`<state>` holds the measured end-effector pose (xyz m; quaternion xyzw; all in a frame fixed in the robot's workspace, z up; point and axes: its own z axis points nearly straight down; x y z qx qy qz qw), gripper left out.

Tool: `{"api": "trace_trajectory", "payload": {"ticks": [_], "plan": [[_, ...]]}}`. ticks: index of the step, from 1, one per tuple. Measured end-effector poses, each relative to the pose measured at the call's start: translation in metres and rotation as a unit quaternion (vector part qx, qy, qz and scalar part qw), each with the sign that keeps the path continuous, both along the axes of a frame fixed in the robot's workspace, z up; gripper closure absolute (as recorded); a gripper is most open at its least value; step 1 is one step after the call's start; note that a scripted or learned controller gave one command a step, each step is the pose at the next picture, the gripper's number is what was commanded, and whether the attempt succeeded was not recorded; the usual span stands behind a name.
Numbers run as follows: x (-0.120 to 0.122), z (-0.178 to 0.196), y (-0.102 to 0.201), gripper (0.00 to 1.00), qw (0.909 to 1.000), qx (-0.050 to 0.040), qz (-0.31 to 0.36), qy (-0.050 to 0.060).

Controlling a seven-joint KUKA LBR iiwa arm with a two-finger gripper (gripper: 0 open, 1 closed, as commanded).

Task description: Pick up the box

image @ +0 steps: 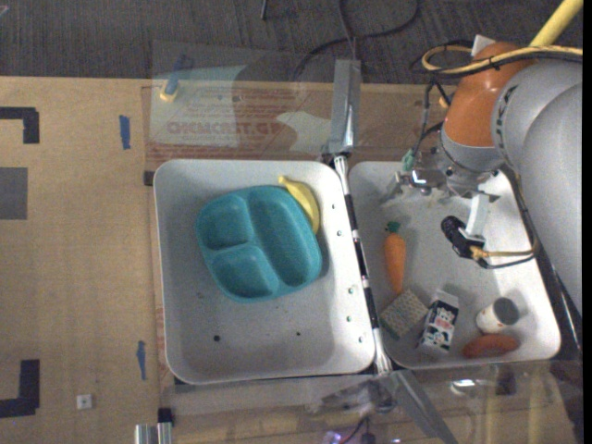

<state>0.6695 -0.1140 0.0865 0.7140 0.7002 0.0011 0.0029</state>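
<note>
On the left of the surface [74, 276], 1 white bin [176, 340] holds a teal divided plate [259, 241] with a banana [305, 199] touching its upper right edge. Right of it, the second bin [546, 340] holds a carrot [395, 259], a sponge [404, 313], the box [439, 320] just beside it, a small jar [497, 315] and a sausage [490, 345]. Above them hangs the hand [435, 181]; how far open it is, I cannot tell.

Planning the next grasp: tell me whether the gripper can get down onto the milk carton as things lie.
Probably yes. The milk carton lies uncovered from above in the right bin. The sponge lies close beside it, so finger room on that side looks tight. The gripper is at the far end.
</note>
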Motion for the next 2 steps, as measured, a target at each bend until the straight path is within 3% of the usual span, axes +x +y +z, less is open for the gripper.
{"api": "trace_trajectory", "payload": {"ticks": [1, 2], "plan": [[-0.0003, -0.0006, -0.0402, 0.0, 0.9934, 0.001, -0.115, 0.001], [0.0013, 0.0093, -0.0398, 1.0, 0.9937, -0.0016, -0.112, 0.0]]}}
